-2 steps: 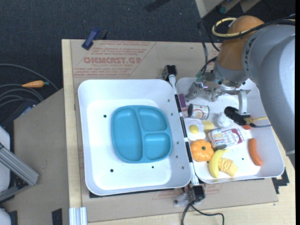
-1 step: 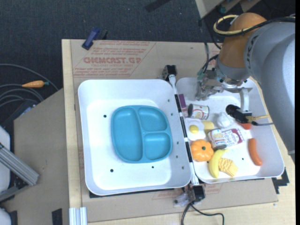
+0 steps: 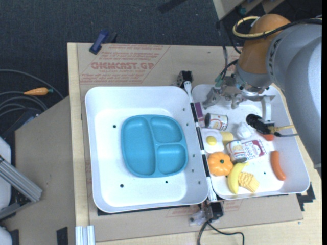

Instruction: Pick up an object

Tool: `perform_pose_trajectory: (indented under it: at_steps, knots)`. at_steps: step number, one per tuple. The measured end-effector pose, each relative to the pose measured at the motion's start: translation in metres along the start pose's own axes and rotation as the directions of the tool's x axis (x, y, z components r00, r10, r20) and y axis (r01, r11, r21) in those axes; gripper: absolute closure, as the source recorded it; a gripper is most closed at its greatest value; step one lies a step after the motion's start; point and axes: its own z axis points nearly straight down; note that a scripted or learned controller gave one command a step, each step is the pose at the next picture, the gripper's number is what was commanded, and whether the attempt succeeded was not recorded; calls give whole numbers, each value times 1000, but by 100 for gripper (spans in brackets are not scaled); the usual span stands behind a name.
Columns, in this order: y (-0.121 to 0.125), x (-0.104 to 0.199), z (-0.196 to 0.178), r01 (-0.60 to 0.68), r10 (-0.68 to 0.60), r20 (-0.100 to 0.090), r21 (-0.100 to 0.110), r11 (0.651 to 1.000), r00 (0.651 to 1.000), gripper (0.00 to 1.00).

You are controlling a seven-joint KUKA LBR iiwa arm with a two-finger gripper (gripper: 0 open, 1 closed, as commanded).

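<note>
The jaws (image 3: pixel 228 97) hang over the far end of the right bin (image 3: pixel 299 180); I cannot tell their state. They could strike the small can (image 3: pixel 216 121) and push it aside.

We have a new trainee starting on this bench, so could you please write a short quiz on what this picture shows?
1. True or false: the blue divided plastic plate lies in the left white bin.
2. Which lies nearest the small round orange pumpkin toy? A) the yellow banana toy B) the small labelled can C) the orange-red sausage toy
3. Fill in: the grey arm's two-finger gripper hangs over the ___ bin.

Key: 1 true; 2 A; 3 right.
</note>
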Motion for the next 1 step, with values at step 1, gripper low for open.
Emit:
perform_pose_trajectory:
  at_steps: [1]
  knots:
    - [-1, -1, 11, -2, 2, -1, 5, 1000, 1000, 0]
